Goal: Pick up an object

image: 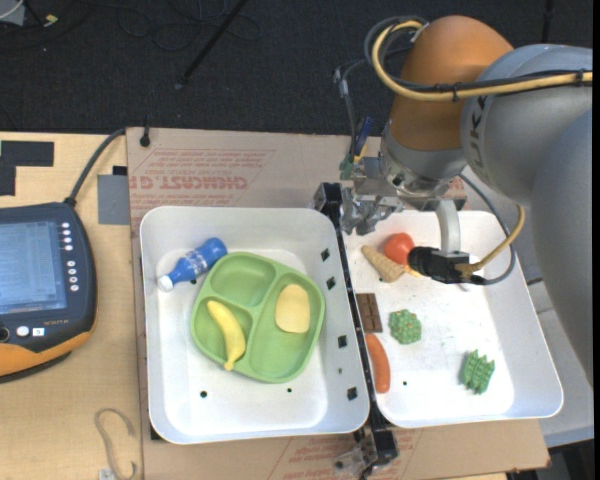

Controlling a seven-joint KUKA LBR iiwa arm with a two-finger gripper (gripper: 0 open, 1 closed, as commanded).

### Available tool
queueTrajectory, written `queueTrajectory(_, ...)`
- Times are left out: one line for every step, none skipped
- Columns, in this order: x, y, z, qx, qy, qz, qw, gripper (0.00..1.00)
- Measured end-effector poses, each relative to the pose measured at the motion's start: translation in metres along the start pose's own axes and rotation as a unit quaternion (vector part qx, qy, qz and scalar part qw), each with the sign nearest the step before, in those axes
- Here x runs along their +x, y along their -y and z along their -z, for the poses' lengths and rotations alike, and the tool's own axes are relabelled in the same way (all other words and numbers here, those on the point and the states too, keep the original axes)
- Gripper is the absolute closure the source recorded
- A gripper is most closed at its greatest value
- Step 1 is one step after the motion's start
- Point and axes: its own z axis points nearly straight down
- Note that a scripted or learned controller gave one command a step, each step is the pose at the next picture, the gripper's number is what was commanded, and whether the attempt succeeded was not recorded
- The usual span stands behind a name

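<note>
Camera view: jaws (pixel 365 213) at right bin (pixel 540 368) far-left rim, state unclear; tomato (pixel 398 245), cone (pixel 384 263) just beside.

Light fell evenly from above, bright on the white bins (pixel 170 230), which neared glare at their rims. Shadows were soft and short. The floor (pixel 180 48) behind stayed dim. Focus was moderately sharp; the arm (pixel 540 118) close to the camera looked slightly soft.
</note>
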Motion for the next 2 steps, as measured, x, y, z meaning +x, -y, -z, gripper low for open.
queueTrajectory(0.043,-0.008,-0.008,0.0,0.0,0.0,1.0,1.0)
queueTrajectory(0.056,-0.008,-0.019,0.001,0.001,-0.001,1.0,1.0)
